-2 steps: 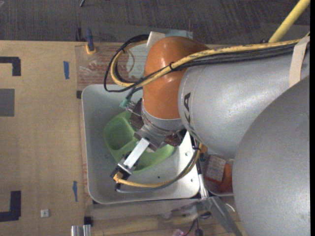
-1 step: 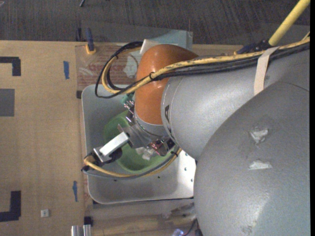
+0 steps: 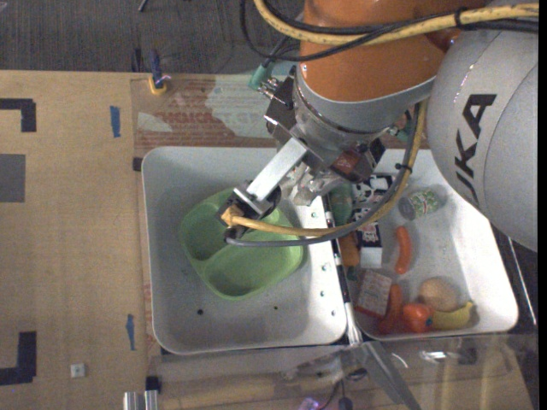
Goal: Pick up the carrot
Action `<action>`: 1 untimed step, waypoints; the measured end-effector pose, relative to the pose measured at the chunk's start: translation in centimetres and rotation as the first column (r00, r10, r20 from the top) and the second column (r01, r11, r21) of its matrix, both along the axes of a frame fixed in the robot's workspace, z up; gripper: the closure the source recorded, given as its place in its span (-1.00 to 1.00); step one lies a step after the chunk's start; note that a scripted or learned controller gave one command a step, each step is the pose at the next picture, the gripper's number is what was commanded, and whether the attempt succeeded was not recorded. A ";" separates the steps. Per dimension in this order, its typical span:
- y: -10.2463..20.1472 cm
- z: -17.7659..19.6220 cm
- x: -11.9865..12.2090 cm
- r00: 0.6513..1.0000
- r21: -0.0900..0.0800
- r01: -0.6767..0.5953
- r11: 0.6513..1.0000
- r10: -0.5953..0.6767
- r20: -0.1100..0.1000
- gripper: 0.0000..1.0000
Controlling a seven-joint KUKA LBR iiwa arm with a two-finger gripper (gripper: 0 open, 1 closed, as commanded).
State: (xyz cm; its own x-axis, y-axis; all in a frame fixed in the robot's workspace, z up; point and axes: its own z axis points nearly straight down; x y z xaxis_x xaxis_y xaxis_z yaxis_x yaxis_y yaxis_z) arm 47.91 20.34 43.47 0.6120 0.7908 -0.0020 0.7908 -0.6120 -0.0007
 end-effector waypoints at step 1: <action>0.0 -10.0 0.0 0.899 0.001 -0.438 0.899 0.438 -0.003 1.00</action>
